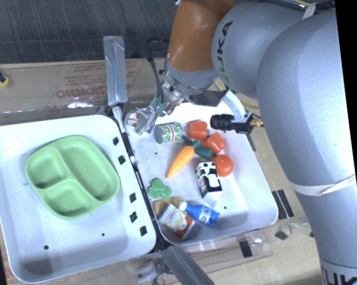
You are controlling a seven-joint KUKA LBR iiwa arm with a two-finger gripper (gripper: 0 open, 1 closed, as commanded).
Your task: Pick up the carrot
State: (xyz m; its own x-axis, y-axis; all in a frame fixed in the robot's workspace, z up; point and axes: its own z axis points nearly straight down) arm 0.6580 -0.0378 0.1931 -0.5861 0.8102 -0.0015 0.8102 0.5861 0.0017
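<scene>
- Carrot point(180, 161): orange, tapered, smooth plastic look, lying flat in the right bin point(255, 181), tip pointing near-left, thick end meeting a dark green top toward the far right.
- Lies mid-bin, apart from the tool point(147, 120), which hovers at the bin's far-left corner.
- Tool state: cannot tell; nothing seen between its parts.
- Crowded on the carrot's far and right sides: small can point(168, 133) just beyond it, red-orange tomato-like pieces point(206, 136) beside the thick end, black-and-white carton point(208, 176) near right.
- Open white floor left of the carrot's tip, up to the bin wall; green leaf-shaped toy point(159, 188) just nearer.
- Blue bottle point(202, 214) and a printed pouch point(173, 217) at the near edge.
- Left bin point(23, 248) carries a green divided plate point(73, 176), with bare margin all round.
- Writing: "KUKA" lettering partly visible on the grey arm point(288, 93); red print on the cardboard over the counter point(49, 90), not legible; can label unreadable.
</scene>
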